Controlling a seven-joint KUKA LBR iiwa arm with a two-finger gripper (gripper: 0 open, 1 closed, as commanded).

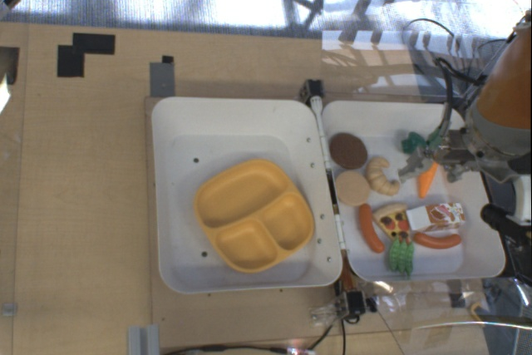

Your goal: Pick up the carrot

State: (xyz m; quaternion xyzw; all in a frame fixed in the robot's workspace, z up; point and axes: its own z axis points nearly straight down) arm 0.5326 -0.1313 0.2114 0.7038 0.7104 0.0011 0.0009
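Note:
The carrot [426, 181] is a small orange cone in the right bin [490, 262], its tip pointing toward the front. My gripper [434, 169] reaches in from the right and sits just over the carrot's thick end. One grey finger [412, 170] stands to the carrot's left and the other to its right. The gap between them is much wider than the carrot, so the gripper is open and not closed on it. The carrot's upper end is partly hidden by the gripper body.
A yellow divided plate [252, 214] lies in the left bin [174, 262]. Around the carrot in the right bin are a green piece [413, 141], a croissant [381, 175], a brown patty [347, 150], a tan disc [352, 188], a pizza slice [390, 220], two sausages [371, 229], a carton [438, 217] and a green vegetable [401, 256].

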